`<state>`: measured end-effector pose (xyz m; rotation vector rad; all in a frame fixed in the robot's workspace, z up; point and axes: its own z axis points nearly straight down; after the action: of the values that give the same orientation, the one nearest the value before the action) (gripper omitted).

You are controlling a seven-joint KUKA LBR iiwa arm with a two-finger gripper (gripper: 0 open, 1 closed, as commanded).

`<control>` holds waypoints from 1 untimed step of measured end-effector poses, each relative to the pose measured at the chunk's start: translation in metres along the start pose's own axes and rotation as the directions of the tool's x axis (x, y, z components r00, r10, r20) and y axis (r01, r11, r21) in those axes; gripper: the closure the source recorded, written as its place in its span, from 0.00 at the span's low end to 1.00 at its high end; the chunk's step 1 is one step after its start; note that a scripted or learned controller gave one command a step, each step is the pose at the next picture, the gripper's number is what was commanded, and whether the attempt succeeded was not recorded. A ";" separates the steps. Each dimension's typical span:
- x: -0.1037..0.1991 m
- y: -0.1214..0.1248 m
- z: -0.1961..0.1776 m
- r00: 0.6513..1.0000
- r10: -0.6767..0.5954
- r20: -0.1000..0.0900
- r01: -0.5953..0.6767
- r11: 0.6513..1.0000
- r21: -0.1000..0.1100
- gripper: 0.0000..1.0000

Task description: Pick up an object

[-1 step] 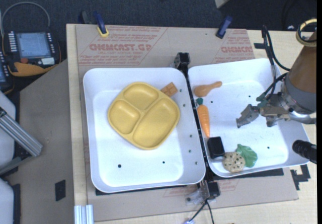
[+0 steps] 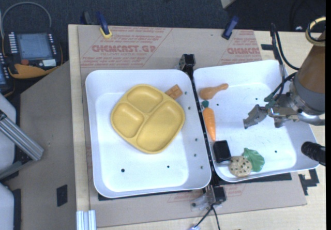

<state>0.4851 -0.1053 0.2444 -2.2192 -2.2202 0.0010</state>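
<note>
While the desk carries two shallow white bins side by side, the left bin holds a yellow divided plate in its upper centre. A small brown block touches the plate's upper right rim. Bare floor remains along the left bin's bottom and left walls.

Right of the divider between the bins, the right bin has its objects grouped along its left wall and lower left corner. A tan drumstick-shaped piece lies near the upper left. An orange carrot lies below it, parallel to the wall. A black block sits just below the carrot. A cookie and a green leafy piece touch each other near the bottom wall. Open floor occupies the centre and upper part of this bin.

At mid-right of the frame, the arm enters over the right bin's right wall. The end effector extends leftward above bare bin floor, well apart from the objects; whether it is released or clenched cannot be told. Nothing is seen between its tips.
</note>
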 end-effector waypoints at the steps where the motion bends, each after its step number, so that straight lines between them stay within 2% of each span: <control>1: 0.006 0.007 0.059 1.000 0.001 -0.001 -0.001 1.000 0.005 0.00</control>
<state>0.4916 -0.0994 0.1858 -2.2167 -2.2162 0.0057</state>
